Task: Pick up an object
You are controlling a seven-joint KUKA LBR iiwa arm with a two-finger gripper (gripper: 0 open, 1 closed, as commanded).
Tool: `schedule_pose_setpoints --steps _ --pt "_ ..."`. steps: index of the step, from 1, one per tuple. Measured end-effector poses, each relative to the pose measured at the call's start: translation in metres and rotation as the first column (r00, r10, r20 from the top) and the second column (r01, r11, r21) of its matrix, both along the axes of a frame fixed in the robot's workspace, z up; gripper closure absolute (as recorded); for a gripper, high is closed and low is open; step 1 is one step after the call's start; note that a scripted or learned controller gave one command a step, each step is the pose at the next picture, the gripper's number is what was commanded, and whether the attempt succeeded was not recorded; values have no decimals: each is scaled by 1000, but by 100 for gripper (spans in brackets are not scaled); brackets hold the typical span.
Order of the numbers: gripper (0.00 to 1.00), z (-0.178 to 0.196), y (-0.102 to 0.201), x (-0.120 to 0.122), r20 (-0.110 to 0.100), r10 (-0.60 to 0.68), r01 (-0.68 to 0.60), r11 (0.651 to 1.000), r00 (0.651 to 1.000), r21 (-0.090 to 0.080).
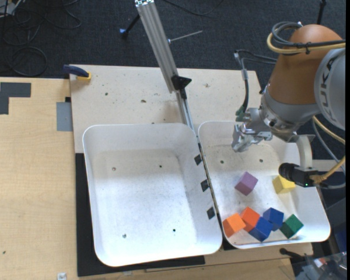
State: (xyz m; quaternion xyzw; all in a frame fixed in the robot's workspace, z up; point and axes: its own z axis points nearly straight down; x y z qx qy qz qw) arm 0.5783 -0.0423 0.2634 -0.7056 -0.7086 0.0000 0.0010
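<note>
My gripper [242,144] hangs over the back part of the right bin [221,134], with nothing visible between its fingers. Below it in that bin lie a purple cube [245,183] in the middle and a yellow cube [283,184] to the right. Near the front edge cluster two orange cubes [234,223] [251,217], two blue cubes [273,216] [261,230] and a green cube [291,226]. The purple cube is the closest to the gripper, about a hand's width in front of it.
The left bin [93,156] stands beside the right one, with black clips [203,185] along the shared wall. A slanted aluminium bar [161,51] rises behind the bins. A blue and yellow clamp [77,72] sits at the bench's back left corner.
</note>
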Motion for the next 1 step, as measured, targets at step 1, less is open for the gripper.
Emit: schedule_pose_setpoints --steps 1 --pt "100 -21 48 15 -4 -1 1 1000 1000 0"
